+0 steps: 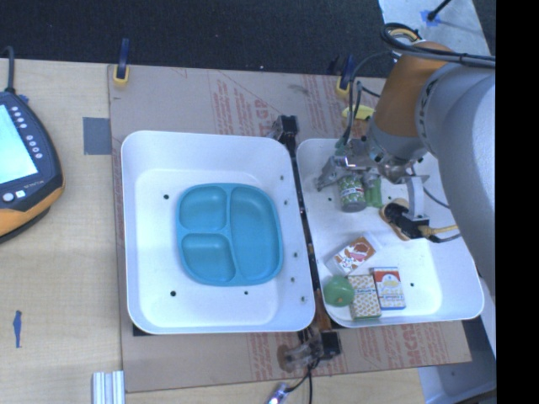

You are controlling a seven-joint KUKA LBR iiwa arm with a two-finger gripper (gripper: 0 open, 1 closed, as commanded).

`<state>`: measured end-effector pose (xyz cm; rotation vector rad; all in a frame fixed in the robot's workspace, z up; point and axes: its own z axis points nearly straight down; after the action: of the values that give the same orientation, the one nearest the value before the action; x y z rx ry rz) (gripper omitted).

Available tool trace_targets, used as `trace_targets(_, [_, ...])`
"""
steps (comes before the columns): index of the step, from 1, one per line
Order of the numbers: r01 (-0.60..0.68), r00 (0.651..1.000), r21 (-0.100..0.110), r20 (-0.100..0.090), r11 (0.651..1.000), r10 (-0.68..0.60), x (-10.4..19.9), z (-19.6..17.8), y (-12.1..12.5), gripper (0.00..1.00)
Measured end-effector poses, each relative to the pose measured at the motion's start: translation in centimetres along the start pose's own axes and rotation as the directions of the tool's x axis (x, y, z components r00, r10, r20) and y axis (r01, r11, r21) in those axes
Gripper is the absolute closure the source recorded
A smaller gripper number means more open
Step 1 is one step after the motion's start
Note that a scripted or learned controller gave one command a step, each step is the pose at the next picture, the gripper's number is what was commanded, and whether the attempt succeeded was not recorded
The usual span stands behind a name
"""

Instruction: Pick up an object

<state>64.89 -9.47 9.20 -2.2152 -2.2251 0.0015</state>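
My gripper [351, 175] hangs over the far left part of the right bin [450, 297], with the grey arm and its orange band reaching in from the right. Directly under it stands a small greenish jar [352, 197], with a green bottle-like thing [373, 194] touching its right side. A brown and yellow item [397, 217] lies a little to the right. Nearer the front lie a red and white packet [354, 255], a red box [388, 289], a tan box [365, 298] and a green ball [338, 290].
The left bin [152, 225] holds a blue divided plate [229, 232]. A control pendant [24, 162] lies on the bench at the far left. Black clamps [288, 128] sit where the two bins meet, at the back and the front.
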Motion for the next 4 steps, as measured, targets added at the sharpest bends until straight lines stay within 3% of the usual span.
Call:
trace_targets(1, [-0.002,1.0,0.0,0.001,1.0,0.002,-4.2,-7.0,-1.4,0.0])
trace_targets(2, [0.001,1.0,-0.003,0.002,1.0,-0.001,-3.5,-0.3,0.9,0.0])
trace_targets(3, [-0.001,1.0,-0.002,0.003,1.0,0.001,-0.2,-0.3,0.8,0.0])
trace_targets(4, [-0.002,1.0,-0.002,0.003,1.0,0.002,0.1,-0.2,-0.1,0.0])
